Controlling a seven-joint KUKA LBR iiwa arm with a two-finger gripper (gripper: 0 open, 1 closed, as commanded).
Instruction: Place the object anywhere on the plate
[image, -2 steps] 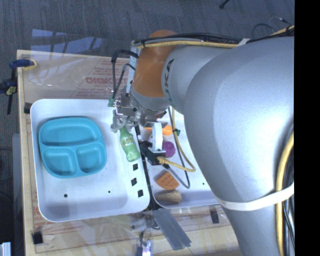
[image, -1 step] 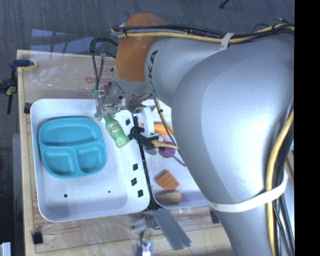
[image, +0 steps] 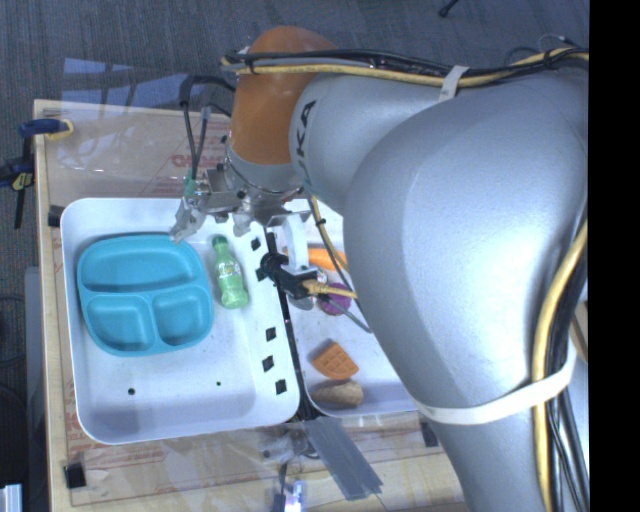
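Gripper (image: 190, 222) over upper right corner of plate; bottle lying free beside plate.

Gripper hangs low over the left bin (image: 150, 400), its tips at the upper right rim of the blue plate (image: 145, 293); how wide it stands cannot be told, and nothing shows in it. The green bottle (image: 229, 272) lies on its side on the bin floor just right of the plate, cap toward the far wall, near the gripper but apart from it. Judgement: small plastic bottle, light, stiff-walled, smooth and round, so likely to roll or squirt out of a pinch. Best hold is across the mid-body, fingers square to its long axis. Right bin (image: 375, 405) holds an orange wedge (image: 335, 359), a tan lump (image: 335, 394), other small items under the arm.
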